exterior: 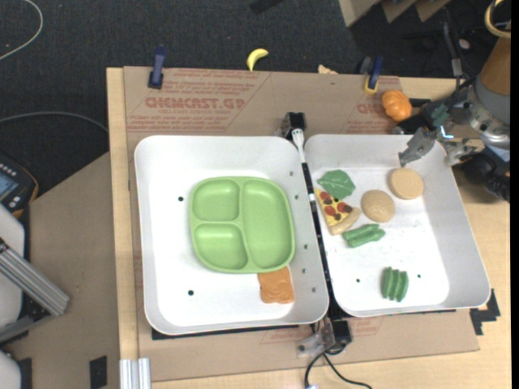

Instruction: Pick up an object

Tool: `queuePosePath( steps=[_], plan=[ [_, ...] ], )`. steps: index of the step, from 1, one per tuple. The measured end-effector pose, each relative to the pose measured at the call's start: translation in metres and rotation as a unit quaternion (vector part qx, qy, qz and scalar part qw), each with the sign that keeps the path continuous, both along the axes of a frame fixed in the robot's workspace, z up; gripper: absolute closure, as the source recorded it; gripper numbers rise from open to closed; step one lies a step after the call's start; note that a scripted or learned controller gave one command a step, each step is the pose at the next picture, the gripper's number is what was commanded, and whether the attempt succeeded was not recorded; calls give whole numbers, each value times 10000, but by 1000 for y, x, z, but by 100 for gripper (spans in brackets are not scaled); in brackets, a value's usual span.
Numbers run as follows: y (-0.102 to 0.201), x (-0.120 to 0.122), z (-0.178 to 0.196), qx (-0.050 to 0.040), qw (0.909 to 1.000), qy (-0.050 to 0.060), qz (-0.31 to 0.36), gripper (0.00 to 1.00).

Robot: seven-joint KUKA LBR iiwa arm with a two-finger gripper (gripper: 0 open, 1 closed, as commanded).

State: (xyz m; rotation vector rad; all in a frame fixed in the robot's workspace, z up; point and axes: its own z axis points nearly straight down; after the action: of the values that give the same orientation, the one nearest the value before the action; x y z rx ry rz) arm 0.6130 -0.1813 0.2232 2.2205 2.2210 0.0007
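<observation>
Two white bins (154,217) are looking like smooth, faintly glossy plastic. The green plate (242,224) is showing a matt plastic finish. The board (243,104) beneath is appearing as dull brown cardboard, and the floor (122,23) as dark rough carpet.

Left bin (162,217) held a green divided plate (242,224); end effector (418,148) hovered above right bin (454,241) near a round cookie (406,184).
</observation>
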Motion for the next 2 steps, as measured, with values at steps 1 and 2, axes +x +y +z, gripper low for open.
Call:
queuePosePath(
  steps=[1,2],
  plan=[
    [-25,-38,-141,-1,10000,16,-32,0],
    [48,-88,-139,30,10000,36,18,0]
  ],
)
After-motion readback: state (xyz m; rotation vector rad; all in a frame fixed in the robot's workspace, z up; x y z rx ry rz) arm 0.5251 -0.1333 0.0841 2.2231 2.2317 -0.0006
